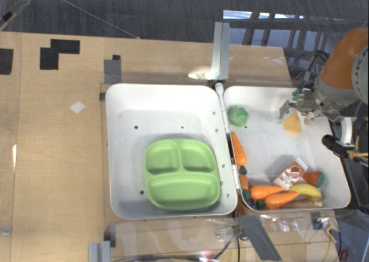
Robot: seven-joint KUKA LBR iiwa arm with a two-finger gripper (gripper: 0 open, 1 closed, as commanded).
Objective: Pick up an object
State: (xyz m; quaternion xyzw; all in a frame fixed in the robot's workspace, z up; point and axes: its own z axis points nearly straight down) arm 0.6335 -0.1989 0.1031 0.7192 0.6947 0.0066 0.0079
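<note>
My gripper (300, 109) hangs over the far part of the right bin (271, 97), at the end of the grey arm with the orange band (345, 65). A yellow wedge (293, 124) lies just below and slightly left of it; touching or apart, I cannot tell. A green round object (237, 116) sits at the bin's far left. An orange carrot (238, 151) lies along the divider. At the near side lie two more carrots (274, 195), a yellow banana (305, 190), a white and red packet (291, 174) and a red piece (313, 178).
The left bin (124, 140) holds a green divided plate (182, 173). A metal post (221, 50) stands behind the divider between the bins. Black cables and the arm's body crowd the right edge.
</note>
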